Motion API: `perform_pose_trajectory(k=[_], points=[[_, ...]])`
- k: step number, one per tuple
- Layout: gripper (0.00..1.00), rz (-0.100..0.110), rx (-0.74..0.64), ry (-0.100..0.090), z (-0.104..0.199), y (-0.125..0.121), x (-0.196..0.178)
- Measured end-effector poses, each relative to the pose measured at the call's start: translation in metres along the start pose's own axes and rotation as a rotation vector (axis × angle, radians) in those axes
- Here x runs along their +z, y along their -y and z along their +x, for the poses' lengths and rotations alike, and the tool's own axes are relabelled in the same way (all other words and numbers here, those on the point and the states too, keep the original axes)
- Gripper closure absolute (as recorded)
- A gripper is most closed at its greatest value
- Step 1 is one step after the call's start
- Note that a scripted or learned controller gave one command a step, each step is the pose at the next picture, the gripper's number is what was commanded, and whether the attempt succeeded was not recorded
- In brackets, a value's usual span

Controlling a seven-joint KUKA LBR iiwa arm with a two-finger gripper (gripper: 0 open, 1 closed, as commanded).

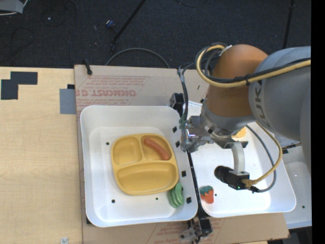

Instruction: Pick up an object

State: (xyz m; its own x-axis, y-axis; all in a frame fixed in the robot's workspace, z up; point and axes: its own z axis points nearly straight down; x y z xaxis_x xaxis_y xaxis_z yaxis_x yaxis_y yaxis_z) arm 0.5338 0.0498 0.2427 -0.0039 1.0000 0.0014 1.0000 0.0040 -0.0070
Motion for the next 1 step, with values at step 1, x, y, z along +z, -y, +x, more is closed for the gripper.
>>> perform_pose_trajectory(k=[1], points=[[1.00,-0.003,-0.002,0.000,0.0518,0.0011,-0.0022]])
